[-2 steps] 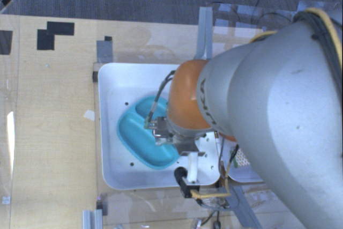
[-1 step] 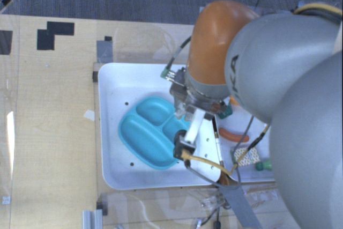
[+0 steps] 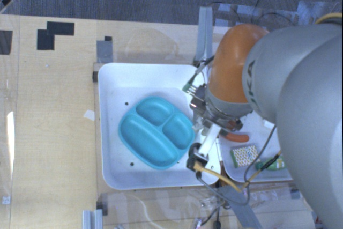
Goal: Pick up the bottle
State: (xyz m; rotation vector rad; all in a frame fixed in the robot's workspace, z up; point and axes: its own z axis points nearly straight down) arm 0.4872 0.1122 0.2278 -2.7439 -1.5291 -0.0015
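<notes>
Although the arm (image 3: 289, 94) reaches well over the table (image 3: 53, 115), the camera view shows nothing lifted yet, so I judge the task to be at its start or in the approach; the hand (image 3: 206, 125) hangs under the wrist at about four o'clock from the middle of the view, over the strip where the two bins meet, and whether it is wide, narrow or holding anything I cannot tell, since the wrist covers it from above; the left bin (image 3: 110, 115) carries a blue divided plate (image 3: 156, 131), which lies flat just at nine o'clock of the hand; the right bin (image 3: 268, 127) is largely hidden by the arm, and what shows of it lies at three to four o'clock of the hand: an orange stick-like thing (image 3: 237, 138), a green-and-white chequered packet (image 3: 244, 155) just below it, and a green thing (image 3: 272, 164) half tucked under the arm; that green thing is my best guess for the bottle, though too little shows to be sure; it rests on the bin floor, apart from the hand, so reaching, closing and lifting all seem left to do.
</notes>
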